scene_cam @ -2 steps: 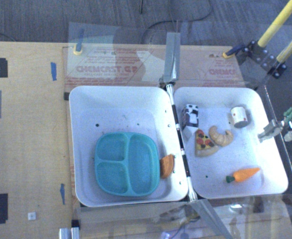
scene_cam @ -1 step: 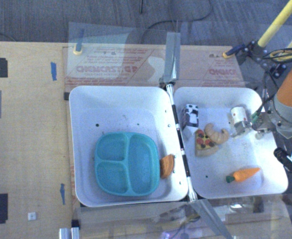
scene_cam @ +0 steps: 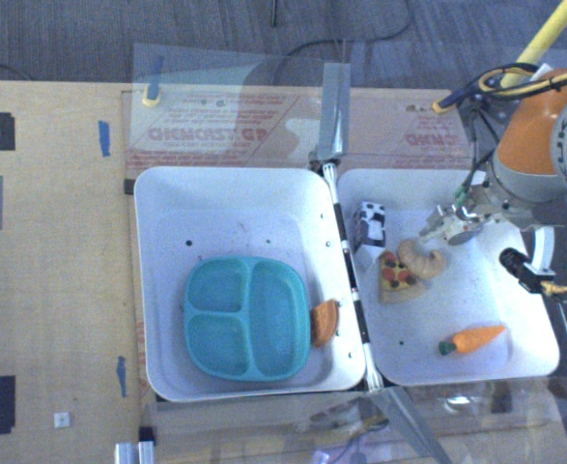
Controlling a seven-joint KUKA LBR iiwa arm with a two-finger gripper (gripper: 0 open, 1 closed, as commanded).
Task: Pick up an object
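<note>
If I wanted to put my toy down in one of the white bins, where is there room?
The left bin has bare floor along its far side, above the teal tray. In the right bin, there is room between the carrot and the pizza slice. It is crowded near the gripper, by the black-and-white toy.

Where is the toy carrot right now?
The toy carrot lies in the right-hand bin, near its front edge, apart from the pizza slice up to its left.
</note>
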